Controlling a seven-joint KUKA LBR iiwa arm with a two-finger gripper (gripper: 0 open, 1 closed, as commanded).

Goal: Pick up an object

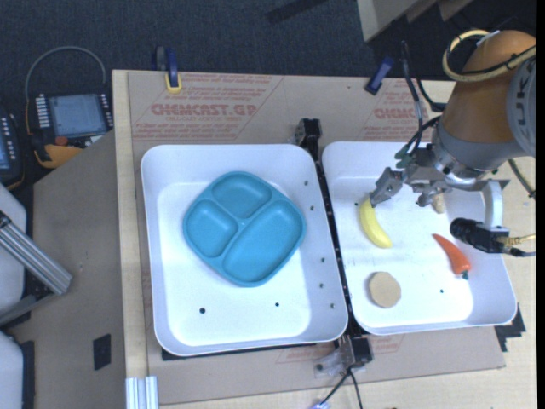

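Observation:
In the right bin point(477, 309) lie a yellow banana point(374, 226), a round tan cookie-like disc point(384, 290) and a small red-orange carrot-shaped piece point(452, 254). My gripper point(407, 192) hangs over the bin's upper middle, just above and to the right of the banana's top end. Its two fingers stand spread, the left fingertip point(383, 190) close to the banana's tip, and nothing sits between them. It is open.
The left bin point(170, 305) holds a blue divided plate point(244, 227). A black clamp point(308, 132) sits between the bins at the far edge. A black cable end point(477, 233) hangs over the right bin's right side, near the carrot-shaped piece.

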